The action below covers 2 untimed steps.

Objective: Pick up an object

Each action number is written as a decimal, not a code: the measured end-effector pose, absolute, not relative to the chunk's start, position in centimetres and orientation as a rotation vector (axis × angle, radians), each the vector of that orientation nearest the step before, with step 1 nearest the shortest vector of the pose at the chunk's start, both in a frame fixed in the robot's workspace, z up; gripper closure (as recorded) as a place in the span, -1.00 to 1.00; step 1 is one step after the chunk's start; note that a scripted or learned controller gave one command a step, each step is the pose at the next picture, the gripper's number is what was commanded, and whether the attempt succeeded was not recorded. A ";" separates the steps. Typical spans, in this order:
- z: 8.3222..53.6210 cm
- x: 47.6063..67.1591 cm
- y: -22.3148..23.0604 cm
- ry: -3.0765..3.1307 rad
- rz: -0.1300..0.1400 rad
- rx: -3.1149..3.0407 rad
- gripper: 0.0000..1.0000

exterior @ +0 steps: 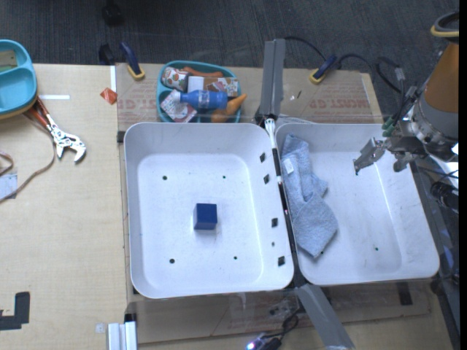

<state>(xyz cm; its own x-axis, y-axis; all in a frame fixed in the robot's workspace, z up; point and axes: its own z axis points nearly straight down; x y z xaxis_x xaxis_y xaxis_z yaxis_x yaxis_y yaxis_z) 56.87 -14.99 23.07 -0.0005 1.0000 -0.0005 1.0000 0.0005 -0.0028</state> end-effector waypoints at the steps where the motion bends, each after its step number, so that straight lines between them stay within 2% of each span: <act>1: 21.4 56.6 -12.7 -2.372 0.002 -2.059 -1.00; 2: 9.4 58.7 -10.0 -2.386 -0.004 -2.050 -1.00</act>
